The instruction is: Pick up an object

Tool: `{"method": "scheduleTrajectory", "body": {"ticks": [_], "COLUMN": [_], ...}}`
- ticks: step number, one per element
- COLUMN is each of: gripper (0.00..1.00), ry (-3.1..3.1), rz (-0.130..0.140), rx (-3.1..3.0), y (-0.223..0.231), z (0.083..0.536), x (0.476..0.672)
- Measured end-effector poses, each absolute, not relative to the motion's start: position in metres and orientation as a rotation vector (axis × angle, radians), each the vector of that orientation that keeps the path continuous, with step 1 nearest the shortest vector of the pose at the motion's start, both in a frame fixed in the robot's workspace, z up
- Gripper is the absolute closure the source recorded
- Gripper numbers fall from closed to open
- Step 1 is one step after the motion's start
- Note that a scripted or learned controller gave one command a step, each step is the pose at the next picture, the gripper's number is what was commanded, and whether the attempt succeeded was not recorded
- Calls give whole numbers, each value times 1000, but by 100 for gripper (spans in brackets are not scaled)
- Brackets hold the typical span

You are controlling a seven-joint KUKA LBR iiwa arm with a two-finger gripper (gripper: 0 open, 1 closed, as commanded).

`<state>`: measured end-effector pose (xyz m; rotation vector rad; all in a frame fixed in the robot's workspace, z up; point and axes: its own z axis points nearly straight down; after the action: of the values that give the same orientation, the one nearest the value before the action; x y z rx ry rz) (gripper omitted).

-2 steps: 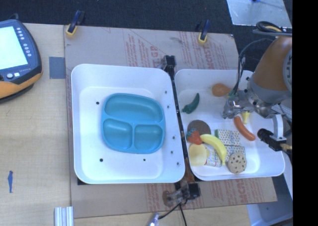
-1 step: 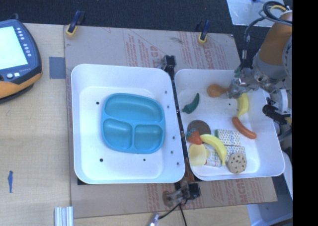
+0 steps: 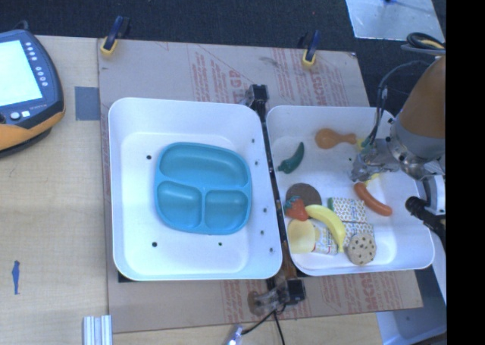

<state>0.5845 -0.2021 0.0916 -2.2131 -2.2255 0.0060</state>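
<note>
Camera view looks down on the surface (image 3: 53,230), a pale wood top with a cardboard sheet (image 3: 227,70) clamped over it. On that sheet sit two white bins side by side. The left bin (image 3: 129,184) carries a blue divided plate (image 3: 203,187). The right bin (image 3: 409,249) carries a heap of toy food. A tablet-like pendant (image 3: 23,86) lies at the far left edge.

The arm (image 3: 424,108) comes in from the right, and its gripper (image 3: 369,166) hangs low over the right bin, just above the upper end of a sausage (image 3: 373,199). Whether its fingers are apart or together cannot be told from this angle, and nothing is seen between them.

The sausage is the nearest candidate, lying tilted near the bin's right side. It looks light, stiff and smooth, so it may slip; a grasp across its narrow middle seems best. Beside it lie a banana (image 3: 327,221), a brown disc (image 3: 303,193), a cookie (image 3: 361,247), a green pepper (image 3: 292,158) and an orange drumstick (image 3: 333,139).
</note>
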Motion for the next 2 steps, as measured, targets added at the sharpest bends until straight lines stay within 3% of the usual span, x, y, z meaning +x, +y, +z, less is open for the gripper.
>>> {"method": "scheduleTrajectory", "body": {"ticks": [1, 2], "gripper": [0, 0], "ry": [-2223, -2230], "rz": [3, 2], "rx": [-2217, -2216], "y": [-213, -213], "z": [173, 94], "x": [496, 567]}}
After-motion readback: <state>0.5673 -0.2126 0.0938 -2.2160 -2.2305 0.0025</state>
